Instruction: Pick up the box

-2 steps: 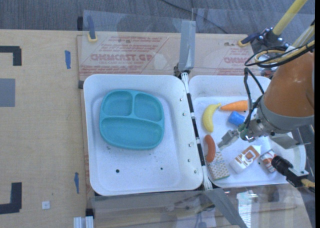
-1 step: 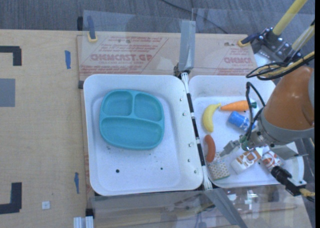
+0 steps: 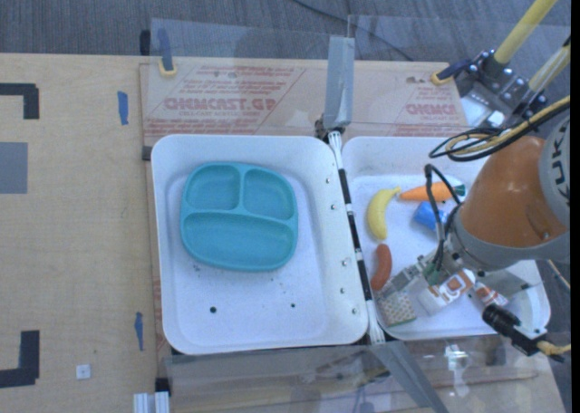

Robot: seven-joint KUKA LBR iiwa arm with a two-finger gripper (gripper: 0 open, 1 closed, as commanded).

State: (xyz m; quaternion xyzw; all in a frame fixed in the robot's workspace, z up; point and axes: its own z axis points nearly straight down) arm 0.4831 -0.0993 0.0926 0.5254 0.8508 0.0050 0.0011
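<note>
Whether the fingers are parted or closed cannot be told; the gripper (image 3: 433,277) hangs low in the right bin (image 3: 362,159), partly masked by the arm's (image 3: 512,198) orange band. The box (image 3: 450,292), white with orange print, lies on the bin floor right at the gripper's tip, touching or nearly so, and nothing shows it clasped. Just to its left a grey mesh-patterned piece (image 3: 396,304) rests near the bin's front left corner. Behind that lie a red sausage (image 3: 381,265), then a yellow banana (image 3: 380,210); a blue block (image 3: 426,215) and an orange carrot (image 3: 430,192) sit toward the bin's rear. In the left bin (image 3: 172,248) rests a teal divided plate (image 3: 240,216).
</note>
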